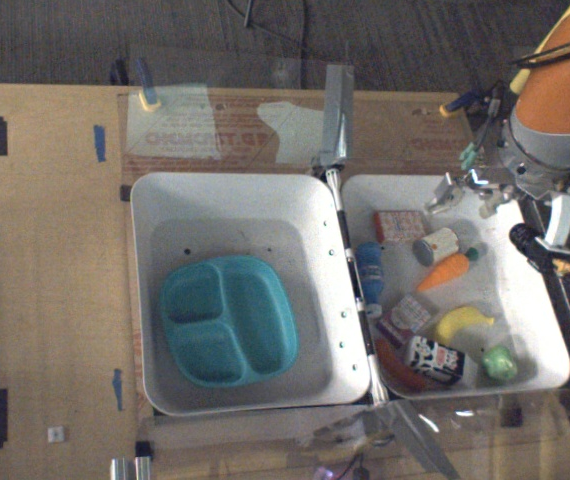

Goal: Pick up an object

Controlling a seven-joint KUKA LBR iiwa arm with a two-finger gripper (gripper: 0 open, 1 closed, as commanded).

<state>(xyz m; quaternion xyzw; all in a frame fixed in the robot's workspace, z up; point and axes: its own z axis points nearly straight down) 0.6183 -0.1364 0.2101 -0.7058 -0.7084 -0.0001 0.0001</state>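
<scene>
One fixed camera looks down aslant on both bins from above.

Faint reddish print on cardboard sheet, too blurred to read

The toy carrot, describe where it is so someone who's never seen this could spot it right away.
Look in the right bin, the one crowded with small items. Near its middle lies the carrot, slanting up toward the right. It is the only orange, tapered piece, just above the yellow banana.
</scene>
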